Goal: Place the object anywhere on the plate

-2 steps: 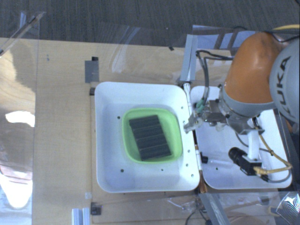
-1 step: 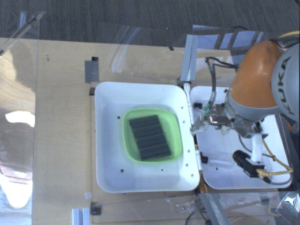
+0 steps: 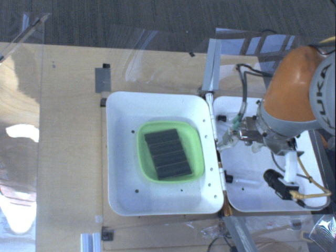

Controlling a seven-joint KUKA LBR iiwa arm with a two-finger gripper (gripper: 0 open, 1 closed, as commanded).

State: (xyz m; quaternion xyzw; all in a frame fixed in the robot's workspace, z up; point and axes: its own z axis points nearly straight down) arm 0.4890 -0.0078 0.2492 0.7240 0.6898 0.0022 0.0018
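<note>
A dark grey ridged block (image 3: 167,154) lies flat on the green plate (image 3: 195,140), which sits in the middle of the left white bin (image 3: 118,140) on the wooden surface (image 3: 63,140). To the right of that bin, over the right white bin (image 3: 239,198), hangs the arm (image 3: 296,91), its hand (image 3: 234,134) near the shared bin wall; whether the hand is released or clenched cannot be told.

A robotics lab: wooden bench (image 3: 63,156), clear guard panels, loose cabling (image 3: 307,185).
</note>
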